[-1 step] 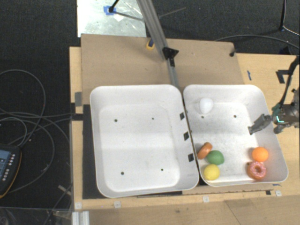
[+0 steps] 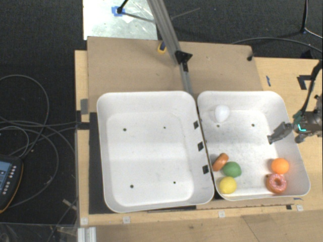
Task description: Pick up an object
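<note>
The right bin (image 2: 241,96) holds several small objects. A white ball (image 2: 221,113) lies near its back left. A small orange piece (image 2: 220,161), a green ball (image 2: 231,169) and a yellow fruit (image 2: 227,185) cluster at the front left. An orange ball (image 2: 280,166) and a pink glazed donut (image 2: 276,183) sit at the front right. My gripper (image 2: 289,135) hangs over the bin's right side, above and behind the orange ball. It is open, with nothing between its fingers.
The left bin (image 2: 146,150) sits beside the right one, with black clips along the shared edge. A grey pole (image 2: 169,29) slants over the bench behind the bins. Cables and a pendant (image 2: 7,178) lie on the dark floor at left.
</note>
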